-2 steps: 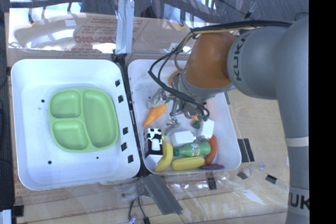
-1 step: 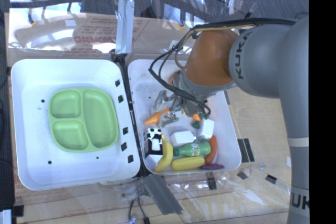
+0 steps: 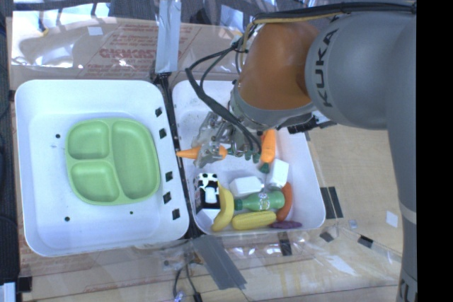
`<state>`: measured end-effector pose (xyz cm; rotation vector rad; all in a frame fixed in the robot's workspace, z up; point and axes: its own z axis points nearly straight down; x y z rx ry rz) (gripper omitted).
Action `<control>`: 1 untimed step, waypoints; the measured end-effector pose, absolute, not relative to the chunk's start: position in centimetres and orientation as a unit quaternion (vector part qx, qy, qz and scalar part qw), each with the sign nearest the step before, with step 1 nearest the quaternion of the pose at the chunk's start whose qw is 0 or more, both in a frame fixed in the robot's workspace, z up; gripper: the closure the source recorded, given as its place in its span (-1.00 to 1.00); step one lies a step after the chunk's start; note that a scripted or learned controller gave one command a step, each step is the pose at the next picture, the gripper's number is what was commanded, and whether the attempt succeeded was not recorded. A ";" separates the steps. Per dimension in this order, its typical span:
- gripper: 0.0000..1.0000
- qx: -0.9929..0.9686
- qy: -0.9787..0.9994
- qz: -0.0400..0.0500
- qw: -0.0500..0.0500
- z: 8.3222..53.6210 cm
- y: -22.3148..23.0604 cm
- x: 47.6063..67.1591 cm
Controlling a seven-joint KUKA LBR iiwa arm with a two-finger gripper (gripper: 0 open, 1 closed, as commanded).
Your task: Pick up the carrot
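A small orange carrot (image 3: 189, 153) lies level at the left wall of the right bin (image 3: 311, 180), its tip reaching over the divide between the bins. My gripper (image 3: 214, 146) comes down on it from the grey and orange arm (image 3: 283, 74) above. Orange shows on both sides of the metal fingers (image 3: 212, 134), so the gripper is shut on the carrot's middle. A second, thicker carrot (image 3: 269, 143) with a green top stands just to the right of the gripper, under the wrist.
The front of the right bin holds a banana (image 3: 225, 208), a green bottle (image 3: 258, 203), a black-and-white item (image 3: 207, 191), white blocks (image 3: 279, 172) and a yellow piece (image 3: 253, 221). A green divided plate (image 3: 112, 160) lies in the left bin (image 3: 35, 152).
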<state>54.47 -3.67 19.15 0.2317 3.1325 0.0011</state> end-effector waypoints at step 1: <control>1.00 0.182 0.983 -0.001 -0.004 18.9 -1.3 49.9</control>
